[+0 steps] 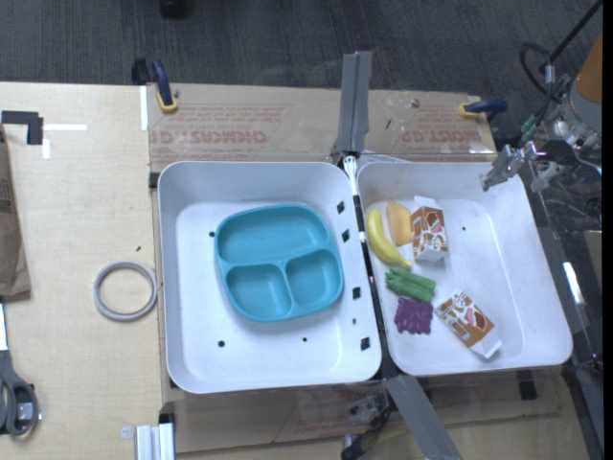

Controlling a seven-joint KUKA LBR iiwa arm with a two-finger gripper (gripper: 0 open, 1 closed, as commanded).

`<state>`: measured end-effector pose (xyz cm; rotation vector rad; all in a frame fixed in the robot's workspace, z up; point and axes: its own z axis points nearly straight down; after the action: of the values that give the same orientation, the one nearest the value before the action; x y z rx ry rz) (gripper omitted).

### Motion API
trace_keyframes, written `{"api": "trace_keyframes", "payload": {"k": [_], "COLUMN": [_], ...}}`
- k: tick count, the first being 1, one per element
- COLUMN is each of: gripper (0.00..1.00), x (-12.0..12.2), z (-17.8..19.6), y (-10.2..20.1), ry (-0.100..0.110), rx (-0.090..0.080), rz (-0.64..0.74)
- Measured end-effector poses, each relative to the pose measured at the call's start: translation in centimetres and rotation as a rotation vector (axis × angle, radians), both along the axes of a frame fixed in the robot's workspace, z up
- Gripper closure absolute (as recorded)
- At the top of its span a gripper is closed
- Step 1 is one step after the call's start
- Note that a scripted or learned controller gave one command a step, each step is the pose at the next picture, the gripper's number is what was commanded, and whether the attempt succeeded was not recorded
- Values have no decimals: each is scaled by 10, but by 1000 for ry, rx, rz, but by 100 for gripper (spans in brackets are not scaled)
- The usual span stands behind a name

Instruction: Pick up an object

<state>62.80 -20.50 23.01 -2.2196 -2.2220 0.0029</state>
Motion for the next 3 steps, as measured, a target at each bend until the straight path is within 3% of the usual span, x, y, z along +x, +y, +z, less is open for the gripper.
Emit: {"api": "trace_keyframes", "payload": {"k": [1,2,3], "gripper": [0,0,100], "x": [11,-29,-29], "z": [-99,-135,-125], "y": [75,110,107], "ry": [0,-9,-11], "rx": [1,-2,-4], "rz": [-16,300,295]}}
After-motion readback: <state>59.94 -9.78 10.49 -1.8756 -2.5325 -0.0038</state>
